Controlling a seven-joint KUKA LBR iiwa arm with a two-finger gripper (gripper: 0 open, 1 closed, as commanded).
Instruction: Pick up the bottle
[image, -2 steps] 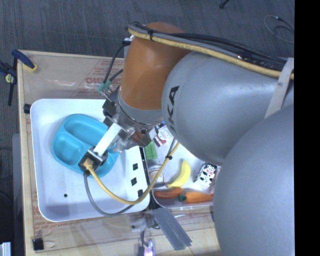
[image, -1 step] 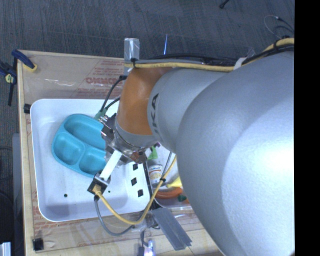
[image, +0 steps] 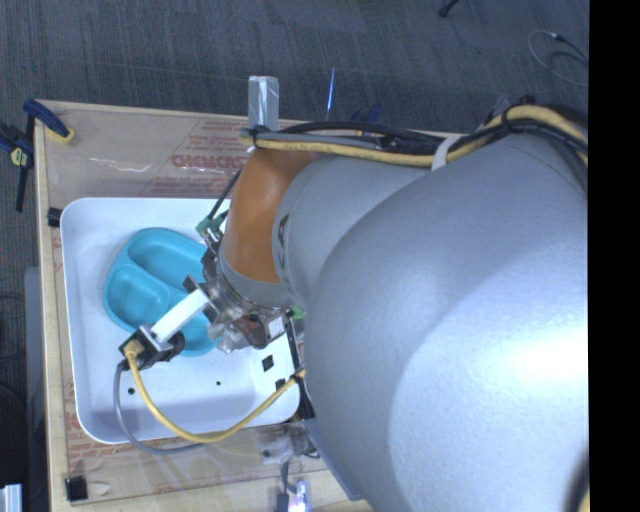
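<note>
- the arm reached into the left bin, its gripper low beside a blue object, probably the bottle.
- i could not tell the gripper's state; its tip was buried under the wrist.
- a good grasp would centre on the blue body and avoid the yellow cable.
- the arm hid the right bin.

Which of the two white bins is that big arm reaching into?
The left bin, holding a blue object; the end effector hangs over it, while the arm covers the other.
</note>
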